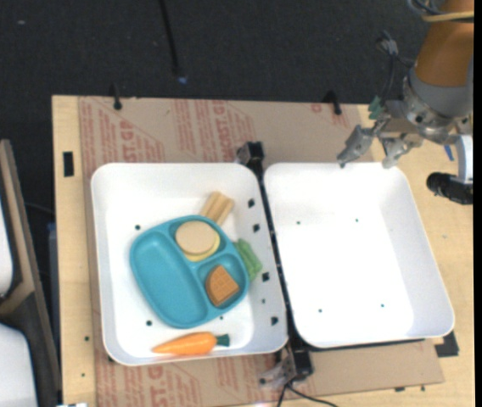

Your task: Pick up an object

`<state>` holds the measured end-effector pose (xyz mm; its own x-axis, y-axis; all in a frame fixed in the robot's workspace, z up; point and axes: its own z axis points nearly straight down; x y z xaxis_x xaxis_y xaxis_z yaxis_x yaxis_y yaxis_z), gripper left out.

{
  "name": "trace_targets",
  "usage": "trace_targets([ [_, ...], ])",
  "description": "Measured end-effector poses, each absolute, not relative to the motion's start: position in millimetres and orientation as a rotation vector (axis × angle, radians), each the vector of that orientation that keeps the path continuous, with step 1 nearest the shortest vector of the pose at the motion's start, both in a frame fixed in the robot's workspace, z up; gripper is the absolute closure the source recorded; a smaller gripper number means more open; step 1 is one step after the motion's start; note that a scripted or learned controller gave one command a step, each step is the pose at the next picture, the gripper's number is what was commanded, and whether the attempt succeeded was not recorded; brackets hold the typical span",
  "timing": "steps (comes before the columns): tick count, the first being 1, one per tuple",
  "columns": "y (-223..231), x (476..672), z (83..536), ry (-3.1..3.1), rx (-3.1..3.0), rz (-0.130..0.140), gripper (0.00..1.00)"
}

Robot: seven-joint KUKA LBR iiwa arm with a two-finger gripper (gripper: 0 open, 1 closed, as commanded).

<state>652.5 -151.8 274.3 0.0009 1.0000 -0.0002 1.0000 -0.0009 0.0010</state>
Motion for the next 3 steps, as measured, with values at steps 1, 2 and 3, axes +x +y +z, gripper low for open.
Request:
trace_targets([
  [1, -166, 656.6, 255, 2.22, 2.223, -0.001, 0.0],
  [2, -190, 659.9, 225, 2.219, 2.225, -0.003, 0.0],
  [3, -219, 647.2, 220, 2.217, 2.224, -0.001, 0.0],
])
